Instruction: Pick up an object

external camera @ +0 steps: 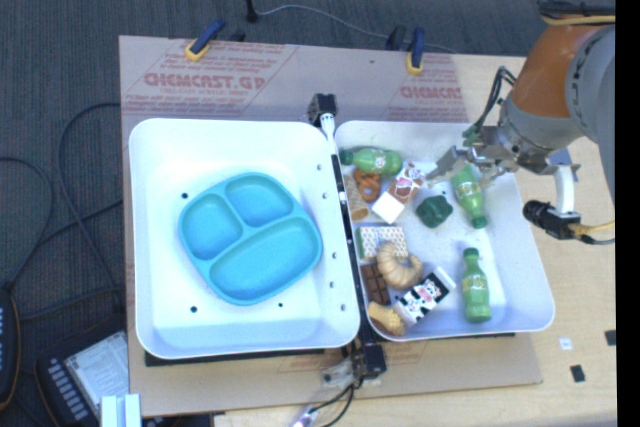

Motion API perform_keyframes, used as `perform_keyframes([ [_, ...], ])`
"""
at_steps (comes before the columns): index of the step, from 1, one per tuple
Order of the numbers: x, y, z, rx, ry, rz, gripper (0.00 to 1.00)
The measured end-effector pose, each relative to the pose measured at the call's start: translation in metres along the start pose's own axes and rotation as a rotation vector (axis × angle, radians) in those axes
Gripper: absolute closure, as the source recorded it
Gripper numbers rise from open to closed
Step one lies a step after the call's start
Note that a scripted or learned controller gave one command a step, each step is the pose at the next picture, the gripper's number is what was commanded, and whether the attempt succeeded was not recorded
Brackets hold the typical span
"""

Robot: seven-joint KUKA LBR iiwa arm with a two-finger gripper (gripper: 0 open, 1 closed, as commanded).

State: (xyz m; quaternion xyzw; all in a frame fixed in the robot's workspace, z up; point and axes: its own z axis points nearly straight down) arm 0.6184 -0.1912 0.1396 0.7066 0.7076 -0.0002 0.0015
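Left bin [160, 315] with blue tray [250, 237], right bin [535, 300] with toys

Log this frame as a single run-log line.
arm: over right bin | gripper: above green bottle | grasp: none visible | left bin: blue divided plate

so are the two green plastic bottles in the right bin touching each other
Apart. The camera view shows the upper green bottle by the gripper and the lower green bottle near the front wall, with bare white bin floor between them.
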Motion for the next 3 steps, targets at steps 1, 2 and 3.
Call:
perform_keyframes([
  [1, -0.019, -0.008, 0.042, 0.000, 0.005, -0.001, 0.00],
  [2, -0.020, -0.009, 0.033, 0.000, 0.002, -0.002, 1.00],
  [3, 0.061, 0.018, -0.075, -0.002, 0.002, -0.001, 1.00],
])
